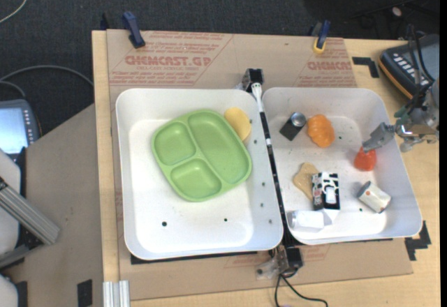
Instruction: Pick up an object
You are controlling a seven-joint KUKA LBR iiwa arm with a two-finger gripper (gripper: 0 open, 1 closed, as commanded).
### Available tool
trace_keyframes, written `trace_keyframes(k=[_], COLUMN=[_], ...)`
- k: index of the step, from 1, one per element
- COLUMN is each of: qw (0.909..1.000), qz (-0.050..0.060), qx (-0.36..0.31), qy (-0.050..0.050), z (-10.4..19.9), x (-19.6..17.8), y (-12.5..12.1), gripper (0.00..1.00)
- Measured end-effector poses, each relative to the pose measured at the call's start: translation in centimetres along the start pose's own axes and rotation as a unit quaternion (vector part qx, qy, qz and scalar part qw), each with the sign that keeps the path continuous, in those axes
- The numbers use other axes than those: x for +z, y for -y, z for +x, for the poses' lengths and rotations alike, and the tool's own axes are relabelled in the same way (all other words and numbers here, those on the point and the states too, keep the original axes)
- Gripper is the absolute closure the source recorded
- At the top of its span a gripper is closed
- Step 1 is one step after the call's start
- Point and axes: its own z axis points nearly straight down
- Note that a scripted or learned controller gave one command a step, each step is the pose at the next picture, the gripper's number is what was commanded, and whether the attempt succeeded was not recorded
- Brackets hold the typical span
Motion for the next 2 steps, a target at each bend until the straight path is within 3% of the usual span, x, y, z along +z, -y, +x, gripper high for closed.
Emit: trace_keyframes(k=[1,2], qw=[1.0,1.0], qz=[0.001,0.002], qx=[-0.003,-0.001], qy=[-0.006,-0.002], z=[0.1,7.9], x=[11.4,11.1], y=[-3.5,2.4], gripper=[0.0,0.0])
